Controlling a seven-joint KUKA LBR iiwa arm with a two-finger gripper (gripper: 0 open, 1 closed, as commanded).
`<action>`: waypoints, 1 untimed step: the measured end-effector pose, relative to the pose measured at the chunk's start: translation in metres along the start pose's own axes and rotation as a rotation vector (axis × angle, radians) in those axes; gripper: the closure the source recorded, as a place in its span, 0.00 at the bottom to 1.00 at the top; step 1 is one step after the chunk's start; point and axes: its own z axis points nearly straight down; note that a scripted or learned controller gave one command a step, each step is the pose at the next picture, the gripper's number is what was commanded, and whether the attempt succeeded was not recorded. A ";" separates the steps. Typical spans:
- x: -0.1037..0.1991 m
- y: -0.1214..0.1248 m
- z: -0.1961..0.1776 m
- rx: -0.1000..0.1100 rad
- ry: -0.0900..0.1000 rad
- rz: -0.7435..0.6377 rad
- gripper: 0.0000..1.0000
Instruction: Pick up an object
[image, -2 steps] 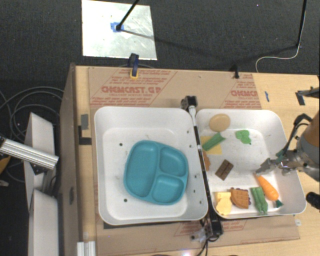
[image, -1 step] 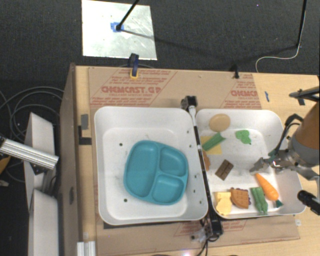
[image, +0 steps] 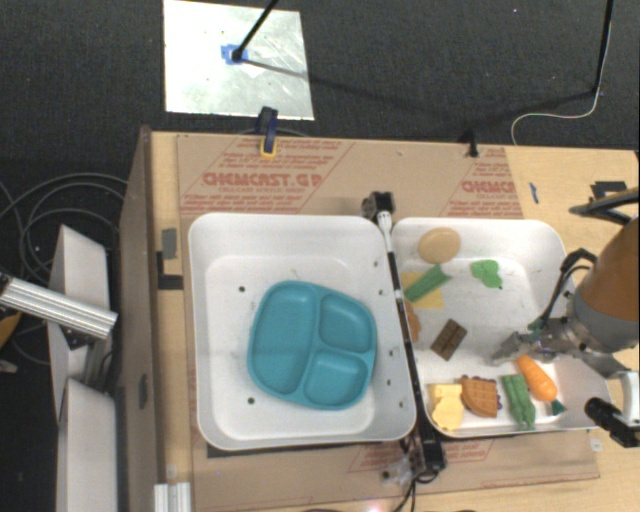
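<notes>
The right bin (image: 545, 240) holds several toy foods. An orange carrot (image: 540, 379) lies at its front right, beside a green pickle (image: 518, 400), a brown toast (image: 480, 396) and a yellow cheese piece (image: 447, 408). A brown chocolate bar (image: 448, 339) lies mid-bin. Farther back are a green-and-yellow piece (image: 427, 283), a tan bun (image: 438, 244) and a small green piece (image: 486, 272). My gripper (image: 525, 347) reaches in from the right, low over the bin and just behind the carrot. Nothing is seen held in it.
The left bin (image: 215, 250) holds a blue divided plate (image: 312, 343). A black divider rail (image: 398, 300) runs between the bins, with a small orange piece (image: 412, 320) against it. Cardboard (image: 300, 170) lies behind the bins. The arm's orange band (image: 612, 285) hangs over the right bin's edge.
</notes>
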 end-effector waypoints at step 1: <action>-0.001 0.002 -0.013 -0.007 -0.004 -0.001 1.00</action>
